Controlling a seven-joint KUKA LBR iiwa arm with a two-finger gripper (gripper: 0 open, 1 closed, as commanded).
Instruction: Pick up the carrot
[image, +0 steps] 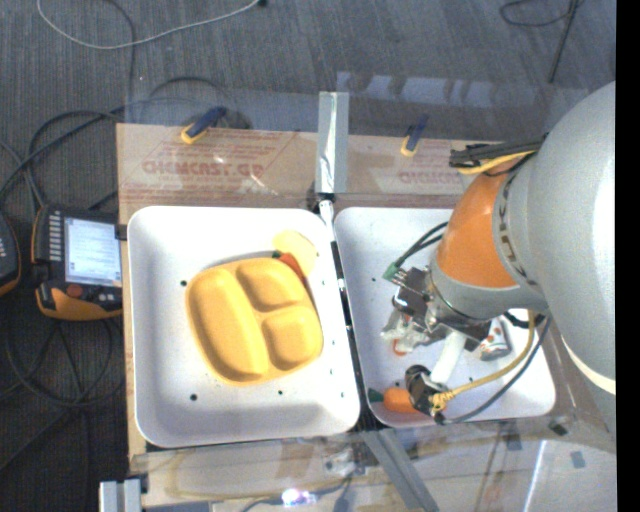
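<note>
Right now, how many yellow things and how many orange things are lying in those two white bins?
Yellow: 2 (divided tray and pale round piece behind it, both in the left bin)
Orange: 2 (small piece at the tray's rim; carrot in the right bin)
Total: 4

Carrot (396, 401) right end hidden under arm (482, 250); red item (290, 263) mostly behind yellow tray (258, 318); right bin (368, 250) largely covered.

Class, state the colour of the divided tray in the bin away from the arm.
The divided tray is yellow, seen best in the camera view.
</note>
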